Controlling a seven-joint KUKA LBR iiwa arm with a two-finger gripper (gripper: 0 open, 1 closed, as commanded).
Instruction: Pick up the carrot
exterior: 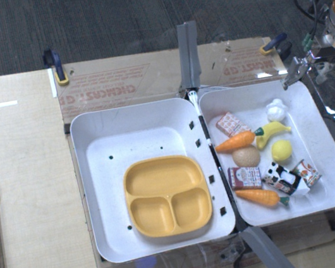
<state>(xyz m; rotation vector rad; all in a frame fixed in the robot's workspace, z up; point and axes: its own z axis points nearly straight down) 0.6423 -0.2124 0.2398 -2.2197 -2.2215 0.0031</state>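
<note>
In the right-hand bin (334,152) there are two carrots. One carrot (236,142) lies near the bin's left wall, orange, tapered, its point toward the divider and a bit of green at the fat end, which sits just beside a banana (272,132). The second carrot (259,197) lies lower down, toward the near edge, angled with its green stub pointing right and its body touching a small reddish carton (244,177).

Between the two carrots sits a brownish round thing (246,157), maybe a potato or an egg; I can't say which. A lemon (281,151) rests right of it, below the banana. A second little carton (232,123) lies above the upper carrot, and something white and lumpy (275,108) sits near the far wall, too pale against the bin to make out. A black-and-white toy (282,177) and another small packet (308,173) crowd the lower right; their edges overlap and blur.

The left bin (97,174) carries a yellow divided tray (167,195).

The gripper (302,68) hangs by the right bin's far right corner, well apart from both carrots; its metal parts are small and cluttered, and I cannot tell how it is set.
</note>
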